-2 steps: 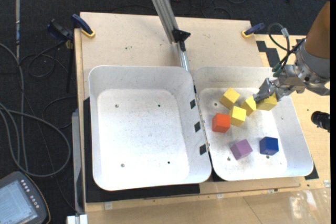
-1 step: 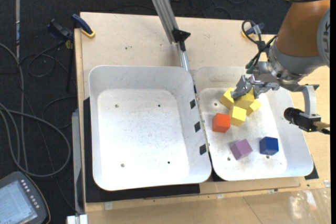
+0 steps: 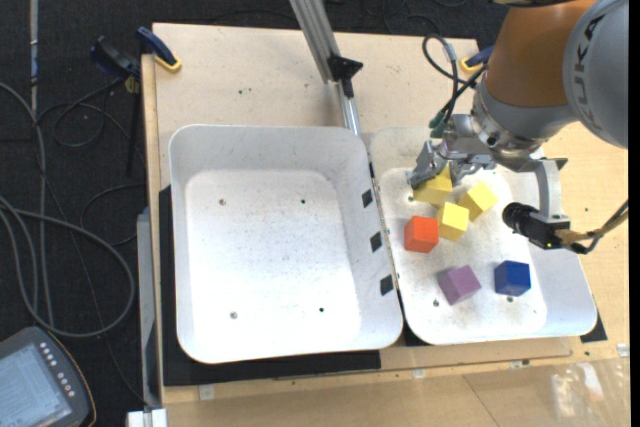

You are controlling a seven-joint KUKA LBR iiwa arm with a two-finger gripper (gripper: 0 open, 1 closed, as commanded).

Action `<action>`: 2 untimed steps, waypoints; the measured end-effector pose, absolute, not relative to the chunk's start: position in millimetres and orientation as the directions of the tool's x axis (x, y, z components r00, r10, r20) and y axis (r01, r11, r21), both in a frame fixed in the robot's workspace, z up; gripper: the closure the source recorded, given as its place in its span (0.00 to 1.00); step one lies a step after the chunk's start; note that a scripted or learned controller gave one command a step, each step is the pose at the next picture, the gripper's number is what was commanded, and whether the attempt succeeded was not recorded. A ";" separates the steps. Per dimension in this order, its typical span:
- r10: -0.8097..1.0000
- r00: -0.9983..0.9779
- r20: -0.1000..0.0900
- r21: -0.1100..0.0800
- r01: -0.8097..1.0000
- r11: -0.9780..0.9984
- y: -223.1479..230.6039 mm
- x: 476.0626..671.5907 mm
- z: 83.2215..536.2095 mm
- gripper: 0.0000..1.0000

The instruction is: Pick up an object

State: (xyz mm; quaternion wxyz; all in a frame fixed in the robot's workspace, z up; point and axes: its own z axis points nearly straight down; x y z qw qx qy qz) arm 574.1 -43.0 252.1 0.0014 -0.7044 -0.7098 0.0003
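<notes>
Bench [image 3: 250, 75]: pale wood, two shallow white bins side by side. Left bin [image 3: 270, 235] is the larger, speckled floor. Right bin [image 3: 560, 305] carries all the blocks.

Arm [image 3: 560, 45]: grey, orange band above the wrist, reaching in from the right and bent down over the far end of the right bin. Wrist points down and slightly toward the left bin. Black cable loops off its side.

Gripper [image 3: 437, 177]: low over the bin, right on top of a yellow block [image 3: 436, 189]. Whether the block sits between the fingers or just under them, I cannot tell; finger spread is hidden by the wrist.

That yellow block lies at the far left of the cluster, long axis running roughly left to right, tilted a little.

Two more yellow cubes: one [image 3: 480, 199] just right of the gripper, one [image 3: 454, 220] just in front of it, both turned corner-on. Orange cube [image 3: 421, 234] touches the nearer yellow one. Purple cube [image 3: 459, 283] and blue cube [image 3: 512, 278] sit apart, nearer the front rim.
</notes>
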 end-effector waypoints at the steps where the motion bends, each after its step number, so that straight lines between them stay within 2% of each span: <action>1: 1.000 -0.008 0.002 -0.001 1.000 0.008 14.1 586.8 238.7 1.00; 2: 1.000 -0.007 0.001 0.002 1.000 0.007 55.3 610.5 240.7 1.00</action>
